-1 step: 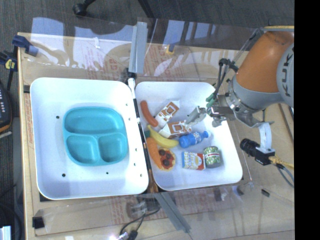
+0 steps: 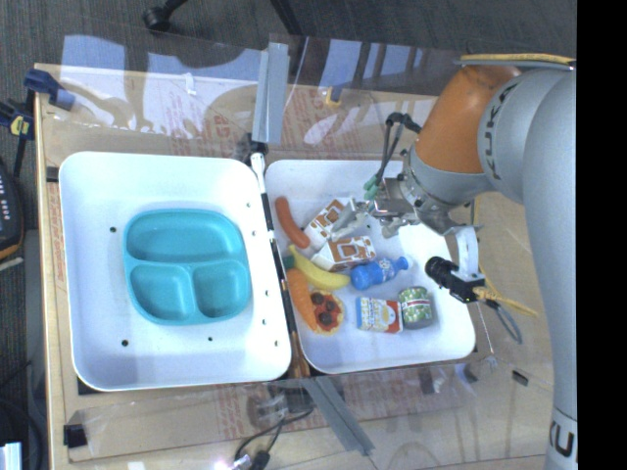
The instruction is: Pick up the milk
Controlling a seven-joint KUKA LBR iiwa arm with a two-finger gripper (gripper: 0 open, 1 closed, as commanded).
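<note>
The milk sits just below and left of the pincer. Its long side lies across. I cannot tell the pincer's state.

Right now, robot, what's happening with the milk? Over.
Gripper low in right bin, over milk cartons. No grasp seen. Hot dog, banana, blue bottle crowd close.

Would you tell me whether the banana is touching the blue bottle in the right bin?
Cannot tell. In the camera view the banana's tip ends right at the blue bottle's base, and no plain gap or contact shows.
</note>
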